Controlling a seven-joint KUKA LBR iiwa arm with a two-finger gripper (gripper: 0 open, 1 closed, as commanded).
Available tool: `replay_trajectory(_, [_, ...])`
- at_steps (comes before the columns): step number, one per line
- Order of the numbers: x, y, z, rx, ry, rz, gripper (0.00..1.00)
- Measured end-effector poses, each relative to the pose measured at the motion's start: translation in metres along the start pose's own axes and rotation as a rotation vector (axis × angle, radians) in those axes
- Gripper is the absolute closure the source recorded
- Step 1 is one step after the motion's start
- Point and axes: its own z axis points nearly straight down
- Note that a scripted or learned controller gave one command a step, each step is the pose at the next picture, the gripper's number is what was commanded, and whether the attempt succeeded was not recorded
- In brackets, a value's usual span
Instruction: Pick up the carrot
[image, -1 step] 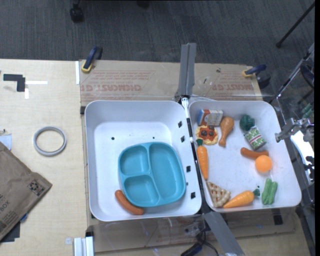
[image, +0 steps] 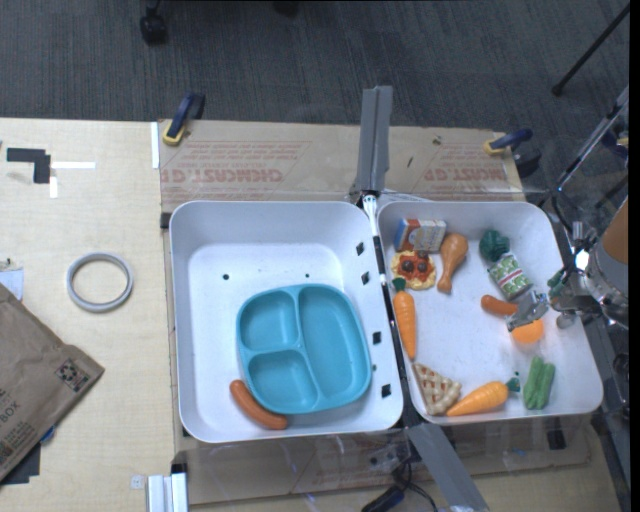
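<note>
**Inspector:** Position of the task item?

**Assistant:** Two carrots sit in the right bin (image: 566, 262). One carrot (image: 404, 322) lies lengthwise against that bin's left wall, green top toward the pizza slice (image: 414, 269). The second carrot (image: 479, 398) lies near the bin's front edge, just beside the waffle (image: 433, 386), with its green tip toward the green bean pod (image: 539, 383).

**Inspector:** And the end effector?

**Assistant:** The gripper (image: 528, 315) is low over the right part of the right bin, above a small orange item (image: 528, 333) and next to an orange sausage-shaped piece (image: 497, 306). Its fingertips look close together, but whether anything sits between them cannot be told. Neither carrot is in its grasp.

**Inspector:** Other contents of the right bin?

**Assistant:** A drumstick (image: 453, 259) right of the pizza slice, a small carton (image: 424, 235) behind it, a dark green vegetable (image: 493, 243) and a green-labelled can (image: 508, 275) toward the back right.

**Inspector:** Left bin?

**Assistant:** The left bin (image: 200, 240) holds a blue divided plate (image: 301, 347), with a sausage (image: 258, 405) touching its front-left rim.
</note>
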Motion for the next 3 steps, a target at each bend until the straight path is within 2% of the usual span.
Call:
replay_trajectory(1, [0.005,-0.005,0.042,-0.004,0.006,-0.206,0.00])
replay_trajectory(2, [0.014,0.010,0.043,-0.005,-0.001,-0.161,0.00])
replay_trajectory(3, [0.018,-0.036,-0.013,-0.006,-0.003,-0.217,0.00])
